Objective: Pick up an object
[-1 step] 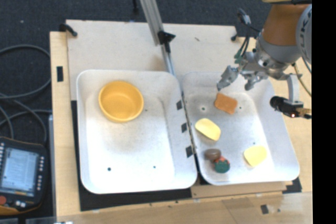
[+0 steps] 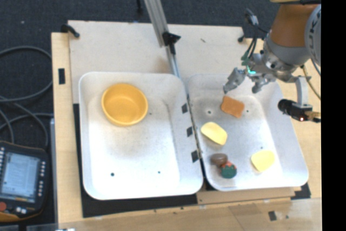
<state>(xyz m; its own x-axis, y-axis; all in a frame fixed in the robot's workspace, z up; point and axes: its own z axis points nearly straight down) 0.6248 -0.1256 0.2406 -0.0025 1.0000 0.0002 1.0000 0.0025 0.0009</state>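
My gripper (image 2: 247,83) hangs over the far part of the right bin (image 2: 286,143), its two fingers (image 2: 233,81) spread apart and open, nothing between them. An orange block (image 2: 233,106) lies just below and left of the fingertips, apart from them. Nearer the middle of that bin lies a pale yellow rounded piece (image 2: 214,133). A second yellow piece (image 2: 263,160) lies toward the front right. A brown lump (image 2: 218,159) and a green and red object (image 2: 228,170) sit together at the bin's front.
The left bin (image 2: 135,170) holds a yellow bowl (image 2: 125,104) at its far left. A slanted metal rail (image 2: 154,5) rises behind the bins and ends near their shared edge. A black cable end (image 2: 294,108) hangs right of the right bin.
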